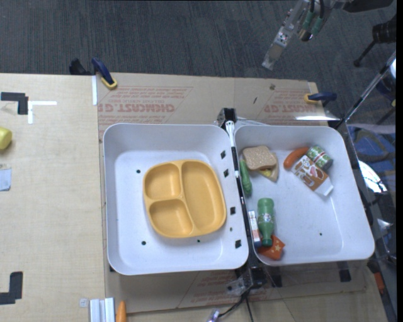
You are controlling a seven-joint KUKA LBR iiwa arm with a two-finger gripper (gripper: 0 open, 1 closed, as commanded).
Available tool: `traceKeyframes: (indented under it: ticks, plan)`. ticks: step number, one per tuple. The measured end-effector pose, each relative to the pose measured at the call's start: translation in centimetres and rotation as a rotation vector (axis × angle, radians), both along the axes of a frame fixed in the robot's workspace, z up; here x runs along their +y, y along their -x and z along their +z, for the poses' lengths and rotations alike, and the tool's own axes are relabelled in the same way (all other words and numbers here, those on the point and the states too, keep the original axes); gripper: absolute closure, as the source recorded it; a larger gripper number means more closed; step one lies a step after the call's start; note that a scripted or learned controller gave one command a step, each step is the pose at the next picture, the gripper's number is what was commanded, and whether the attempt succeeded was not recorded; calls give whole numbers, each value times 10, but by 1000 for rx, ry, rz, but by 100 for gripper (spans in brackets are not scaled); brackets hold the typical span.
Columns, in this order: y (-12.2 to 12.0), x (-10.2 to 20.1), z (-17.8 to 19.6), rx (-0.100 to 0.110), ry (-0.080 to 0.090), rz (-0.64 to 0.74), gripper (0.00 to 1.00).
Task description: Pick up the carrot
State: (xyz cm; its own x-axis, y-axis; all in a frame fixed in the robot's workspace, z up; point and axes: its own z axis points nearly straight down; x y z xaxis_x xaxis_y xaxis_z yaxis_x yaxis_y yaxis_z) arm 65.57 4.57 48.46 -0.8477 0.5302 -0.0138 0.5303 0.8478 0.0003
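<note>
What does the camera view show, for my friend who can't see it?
The gripper hangs high above the bench, far from the carrot lying in the right bin beside a sandwich and a green bottle. The left bin holds a yellow divided plate.

The gripper [274,58] hangs at the top of the view, above the bench's far edge, and it is blurred: whether its fingers are parted cannot be made out. The arm [315,14] behind it runs off the top edge, so little of it is seen. In the right bin [352,242], the carrot [272,251] is partly covered by the foot of the green bottle [266,220]. The print on the small carton [311,174] is too small to read. At the left edge a yellow object [4,138] is cut off, its kind unclear.
</note>
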Motion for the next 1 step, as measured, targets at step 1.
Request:
traceKeyframes:
  ticks: [1]
  plan:
    - [0,0,0,0,0,0,0]
